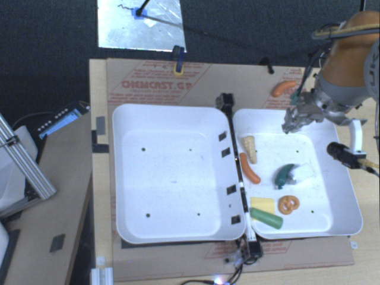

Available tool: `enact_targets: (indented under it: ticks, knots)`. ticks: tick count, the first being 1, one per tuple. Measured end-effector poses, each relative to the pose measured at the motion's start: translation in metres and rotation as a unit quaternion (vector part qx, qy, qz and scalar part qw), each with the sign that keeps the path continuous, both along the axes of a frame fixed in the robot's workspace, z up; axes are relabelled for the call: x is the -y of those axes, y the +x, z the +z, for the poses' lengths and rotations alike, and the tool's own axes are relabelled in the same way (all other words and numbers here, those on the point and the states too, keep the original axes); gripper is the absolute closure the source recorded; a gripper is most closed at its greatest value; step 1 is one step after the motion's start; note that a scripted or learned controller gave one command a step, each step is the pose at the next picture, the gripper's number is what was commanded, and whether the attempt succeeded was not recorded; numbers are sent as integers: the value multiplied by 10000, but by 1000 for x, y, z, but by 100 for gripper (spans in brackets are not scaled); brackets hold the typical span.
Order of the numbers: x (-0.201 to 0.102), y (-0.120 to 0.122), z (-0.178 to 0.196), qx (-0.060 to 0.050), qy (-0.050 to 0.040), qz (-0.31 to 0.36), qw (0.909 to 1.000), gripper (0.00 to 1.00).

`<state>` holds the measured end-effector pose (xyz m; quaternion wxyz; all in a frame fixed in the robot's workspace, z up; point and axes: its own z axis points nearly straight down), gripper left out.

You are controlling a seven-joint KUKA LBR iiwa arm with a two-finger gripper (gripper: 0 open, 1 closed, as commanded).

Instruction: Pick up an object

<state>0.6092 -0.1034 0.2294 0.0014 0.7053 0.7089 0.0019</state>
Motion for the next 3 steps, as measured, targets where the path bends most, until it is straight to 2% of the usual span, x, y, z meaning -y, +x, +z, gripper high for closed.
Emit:
enact_targets:
  ticks: [1, 2, 3]
  knots:
    - [-80, 43, -4, 5, 7, 37, 10000, 100]
    - [-126, 61, 4, 0, 5, 12, 10000, 100]
    - [-166, 59, -34, -17, -3, 10, 10000, 100]
